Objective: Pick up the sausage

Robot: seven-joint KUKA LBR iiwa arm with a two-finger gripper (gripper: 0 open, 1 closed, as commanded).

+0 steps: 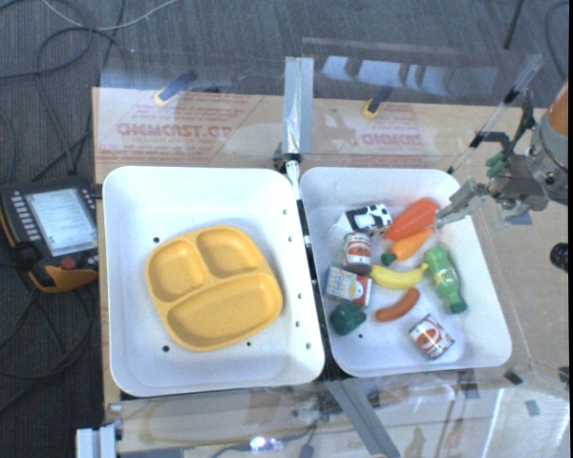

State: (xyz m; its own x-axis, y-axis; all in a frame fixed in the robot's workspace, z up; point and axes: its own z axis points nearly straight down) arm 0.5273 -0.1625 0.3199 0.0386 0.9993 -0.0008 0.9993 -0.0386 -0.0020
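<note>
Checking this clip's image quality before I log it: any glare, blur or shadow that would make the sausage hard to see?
Camera view: even light, the sausage sharp and glare-free in the right bin, beside the banana; pale reflections sit on the clear panels beyond the bins; the pincer looks slightly soft at the bin's rim, with faint shadows under the toys.

The right bin (477,346) is crowded: the sausage (398,305) lies hemmed in by a banana (399,276) just above it, a green bottle (444,281) close on its right, a can (430,337) near its lower right, and a dark green vegetable (347,319) to its left. Bare white floor remains along that bin's bottom edge and right wall, with a small gap below the sausage. The left bin (134,351) has open floor all around a yellow divided plate (215,286) sitting at its centre.
</note>
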